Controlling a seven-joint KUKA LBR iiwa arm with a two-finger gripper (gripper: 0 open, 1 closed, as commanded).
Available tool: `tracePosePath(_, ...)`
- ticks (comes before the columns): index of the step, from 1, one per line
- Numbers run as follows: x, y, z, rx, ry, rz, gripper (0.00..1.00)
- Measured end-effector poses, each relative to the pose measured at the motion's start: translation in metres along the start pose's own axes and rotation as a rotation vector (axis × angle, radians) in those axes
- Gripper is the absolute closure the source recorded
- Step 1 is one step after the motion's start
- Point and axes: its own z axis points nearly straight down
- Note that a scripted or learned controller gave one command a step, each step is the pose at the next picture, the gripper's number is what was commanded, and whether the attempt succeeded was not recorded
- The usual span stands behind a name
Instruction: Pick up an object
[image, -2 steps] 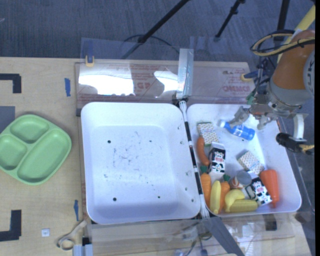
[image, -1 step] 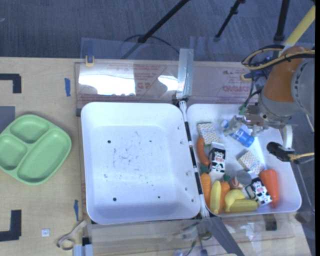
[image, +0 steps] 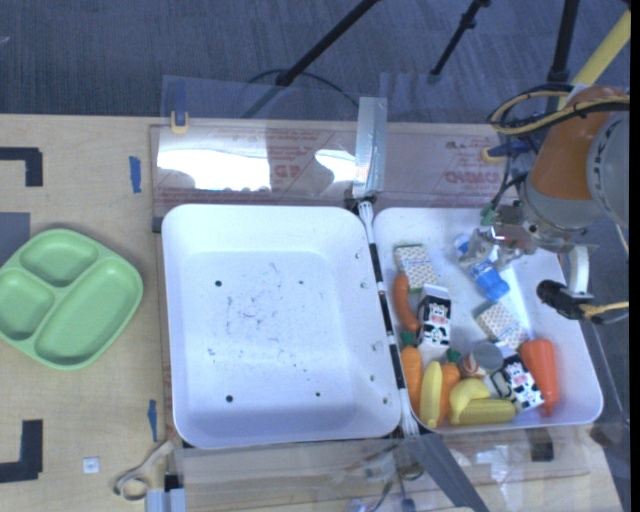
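The right bin (image: 575, 410) holds several toy foods. A blue object (image: 491, 281) lies near the bin's back, right under my gripper (image: 493, 243), which hangs over that corner. Whether the blue object is in the gripper's hold is not clear from here. Two patterned blocks (image: 415, 265) (image: 500, 322) lie nearby, along with two cow-print cartons (image: 434, 315) (image: 521, 385). Orange carrots (image: 402, 300) (image: 541, 365) and yellow pieces (image: 432, 392) crowd the front of the bin.
The left bin (image: 270, 230) sits beside the right one, sharing a middle rim. A green divided plate (image: 65, 295) rests on the bench at far left. A clear plastic wall (image: 260, 150) stands behind both bins. Cables (image: 530, 105) loop above the arm's wrist.
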Motion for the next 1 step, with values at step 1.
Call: tracePosePath(1, 0.0136, -0.0426, -0.0924, 0.002, 0.000, -0.161, 1.00)
